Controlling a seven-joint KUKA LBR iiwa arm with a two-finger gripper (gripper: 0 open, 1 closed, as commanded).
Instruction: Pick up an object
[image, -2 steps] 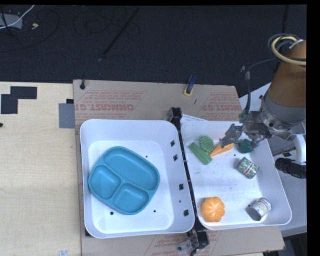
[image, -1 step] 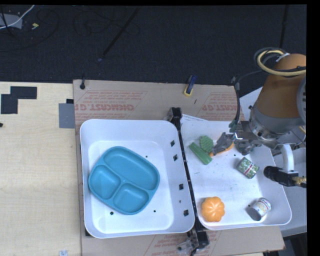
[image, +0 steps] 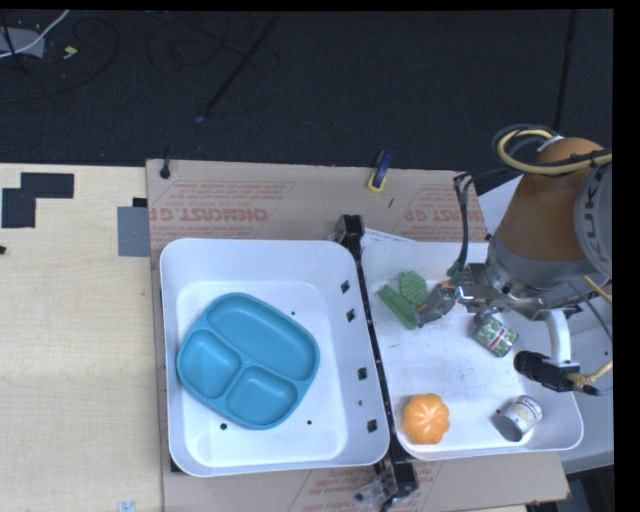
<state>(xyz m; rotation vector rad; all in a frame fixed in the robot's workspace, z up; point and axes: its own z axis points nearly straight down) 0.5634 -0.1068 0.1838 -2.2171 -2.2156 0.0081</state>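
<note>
My gripper (image: 437, 305) reaches in from the right and hangs low over the right bin (image: 455, 372), just at the right edge of a green ridged object (image: 404, 296) lying near the bin's back left. I cannot tell whether it touches that object. A small can with a green label (image: 494, 335) lies right beside the wrist. An orange, pumpkin-like fruit (image: 425, 418) sits at the bin's front. A silver can (image: 519, 416) lies at the front right corner.
The left bin (image: 200, 258) holds a blue divided plate (image: 248, 358). A black divider (image: 362, 330) separates the two bins. The bulky grey and orange arm (image: 548, 225) covers the right bin's back right. A yellow and blue clamp (image: 378, 172) sits on the cardboard behind.
</note>
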